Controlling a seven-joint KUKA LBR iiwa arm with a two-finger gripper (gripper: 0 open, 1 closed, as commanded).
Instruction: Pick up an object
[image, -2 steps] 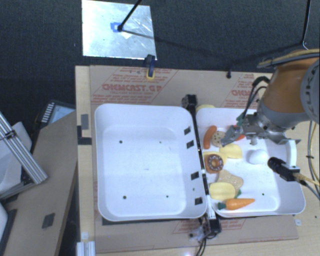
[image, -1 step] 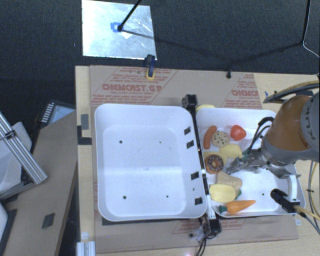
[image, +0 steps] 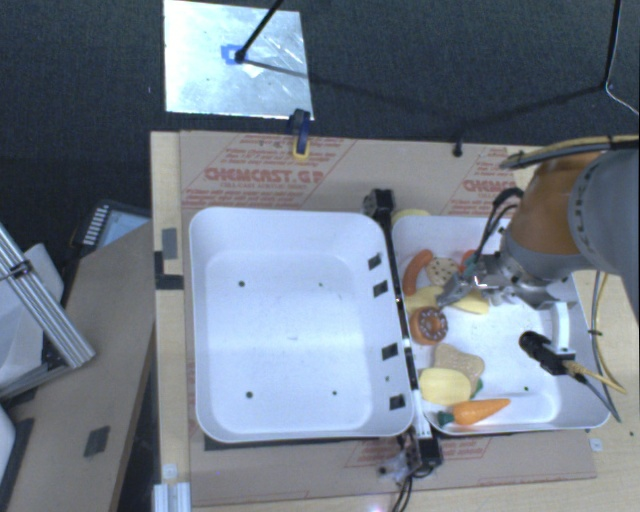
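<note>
The right bin (image: 540, 395) holds several toy foods along its left side. From back to front these are a red sausage (image: 417, 267), a cookie (image: 441, 270), a yellow piece (image: 424, 298), a brown donut (image: 431, 324), a bread slice (image: 459, 360), a yellow lump (image: 445, 384) and an orange carrot (image: 481, 409). My gripper (image: 460, 288) reaches in from the right and hangs low over the pile, between the cookie and a pale yellow piece (image: 473, 305). The wrist hides what lies directly beneath it.
The left bin (image: 290, 320) lies beside the right one, with a black clip rail (image: 395, 310) between them. A black fitting (image: 541, 350) sticks out from the arm over the right bin's floor. Metal rails (image: 40, 310) stand at the far left.
</note>
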